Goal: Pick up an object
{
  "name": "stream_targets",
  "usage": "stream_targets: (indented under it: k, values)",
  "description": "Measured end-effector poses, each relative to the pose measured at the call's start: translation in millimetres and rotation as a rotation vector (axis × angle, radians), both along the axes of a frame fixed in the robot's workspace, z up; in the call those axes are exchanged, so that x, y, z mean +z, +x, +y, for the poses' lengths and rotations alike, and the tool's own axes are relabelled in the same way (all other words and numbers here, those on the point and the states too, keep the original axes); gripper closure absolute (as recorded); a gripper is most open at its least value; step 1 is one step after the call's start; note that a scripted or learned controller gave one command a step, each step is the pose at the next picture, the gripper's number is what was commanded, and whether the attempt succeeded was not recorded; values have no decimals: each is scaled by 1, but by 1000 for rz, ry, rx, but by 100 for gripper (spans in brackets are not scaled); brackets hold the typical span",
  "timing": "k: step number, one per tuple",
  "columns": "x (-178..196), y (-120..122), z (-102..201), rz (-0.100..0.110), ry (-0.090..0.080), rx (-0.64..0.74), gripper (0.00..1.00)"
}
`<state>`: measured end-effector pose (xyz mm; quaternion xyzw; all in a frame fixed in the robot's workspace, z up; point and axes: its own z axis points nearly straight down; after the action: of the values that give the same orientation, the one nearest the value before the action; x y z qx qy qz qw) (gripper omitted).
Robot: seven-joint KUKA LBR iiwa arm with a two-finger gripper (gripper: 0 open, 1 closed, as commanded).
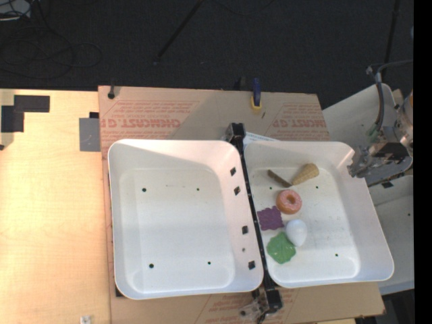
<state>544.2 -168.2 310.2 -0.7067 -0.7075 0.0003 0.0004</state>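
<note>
The right bin holds several small objects in its left half. A tan cone-shaped piece lies beside a dark brown stick near the back. In front of them sit a pink ring like a doughnut, a purple flat piece, a white rounded object and a green lump. My gripper hangs at the bin's right rim, well to the right of all the objects, with nothing seen in it.
The left bin stands against the right one, with black clips along the shared rim. Both rest on cardboard with a blue clamp at the back. Wooden bench top lies to the left.
</note>
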Motion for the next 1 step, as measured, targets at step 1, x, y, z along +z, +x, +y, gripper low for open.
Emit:
stream_targets:
  k: [1]
  values:
    - [93, -52, -44, -4, -3, -4, 100]
